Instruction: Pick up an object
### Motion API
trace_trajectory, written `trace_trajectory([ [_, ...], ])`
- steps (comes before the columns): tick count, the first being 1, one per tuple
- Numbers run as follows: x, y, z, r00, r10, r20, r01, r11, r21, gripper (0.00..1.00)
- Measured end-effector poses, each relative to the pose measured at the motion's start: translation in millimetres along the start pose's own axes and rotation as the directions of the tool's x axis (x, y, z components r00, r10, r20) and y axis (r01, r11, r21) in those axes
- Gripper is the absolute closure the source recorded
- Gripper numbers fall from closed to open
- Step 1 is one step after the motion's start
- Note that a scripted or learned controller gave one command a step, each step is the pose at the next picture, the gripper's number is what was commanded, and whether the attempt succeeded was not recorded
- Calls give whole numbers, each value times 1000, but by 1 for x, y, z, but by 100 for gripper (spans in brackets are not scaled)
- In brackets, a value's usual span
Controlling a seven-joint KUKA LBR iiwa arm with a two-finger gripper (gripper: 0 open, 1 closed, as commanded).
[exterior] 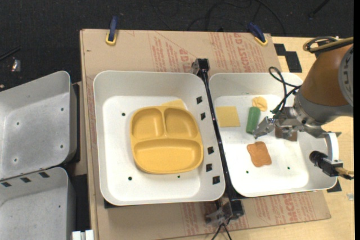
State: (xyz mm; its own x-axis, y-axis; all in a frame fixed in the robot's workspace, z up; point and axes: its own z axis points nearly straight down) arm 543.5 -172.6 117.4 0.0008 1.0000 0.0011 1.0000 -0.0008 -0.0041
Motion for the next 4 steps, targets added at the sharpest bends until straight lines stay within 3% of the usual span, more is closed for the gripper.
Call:
trace_trajectory([
  [1, 1, 0, 27, 1000, 0, 0, 0, 1000, -1, 0],
  [2, 0, 0, 15, 1000, 1, 1, -1, 1000, -4, 100],
  [4, 15, 1, -79, 1000, -4, 3, 4, 1000, -9, 100],
])
